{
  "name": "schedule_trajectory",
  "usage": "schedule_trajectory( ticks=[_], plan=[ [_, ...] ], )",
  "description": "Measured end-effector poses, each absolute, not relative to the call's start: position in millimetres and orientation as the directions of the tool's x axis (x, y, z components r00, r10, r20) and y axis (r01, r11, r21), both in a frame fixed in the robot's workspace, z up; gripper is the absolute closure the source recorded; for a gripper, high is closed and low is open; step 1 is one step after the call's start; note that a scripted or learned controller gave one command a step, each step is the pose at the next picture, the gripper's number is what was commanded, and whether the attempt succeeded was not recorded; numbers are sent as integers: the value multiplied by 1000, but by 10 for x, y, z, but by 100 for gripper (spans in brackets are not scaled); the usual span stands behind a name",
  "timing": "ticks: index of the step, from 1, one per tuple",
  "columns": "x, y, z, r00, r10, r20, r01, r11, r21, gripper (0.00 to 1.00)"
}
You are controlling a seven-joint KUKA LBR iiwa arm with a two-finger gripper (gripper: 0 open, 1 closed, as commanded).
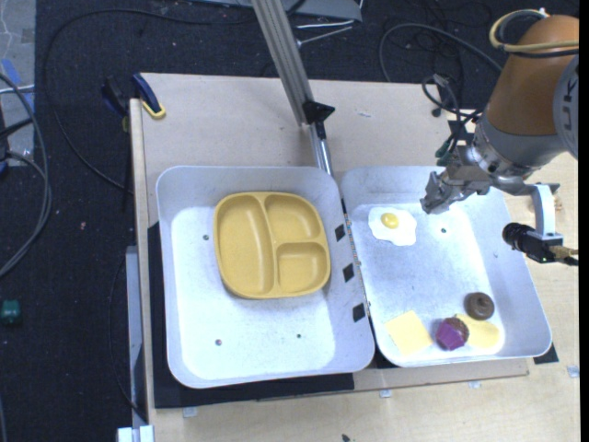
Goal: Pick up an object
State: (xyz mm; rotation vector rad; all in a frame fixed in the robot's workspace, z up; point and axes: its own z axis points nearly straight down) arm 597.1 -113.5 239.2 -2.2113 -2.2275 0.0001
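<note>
In the right bin (515, 274) a toy fried egg (393, 226) lies near the far left corner. A yellow cheese slice (409, 331), a purple piece (450, 333) on a pale yellow slice (485, 336), and a brown doughnut-like piece (479, 306) lie along the near edge. My gripper (434, 200) hangs over the bin's far side, just right of the egg and slightly above it. Nothing shows between its fingers, and their spread is too dark to read.
The left bin (184, 274) holds a yellow divided plate (272, 244). A metal pole (285, 49) slants down to the gap between the bins. Black clips (350, 270) sit along the shared rim. A black fitting (525, 238) sticks out at the right bin's edge.
</note>
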Motion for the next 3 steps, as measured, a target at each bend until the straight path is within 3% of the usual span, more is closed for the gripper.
schedule_trajectory(
  ticks=[1,3],
  plan=[
    [5876,-637,2335,-8,1000,2,1000,8,-1,100],
    [5909,481,2292,-8,1000,2,1000,8,-2,100]
  ],
)
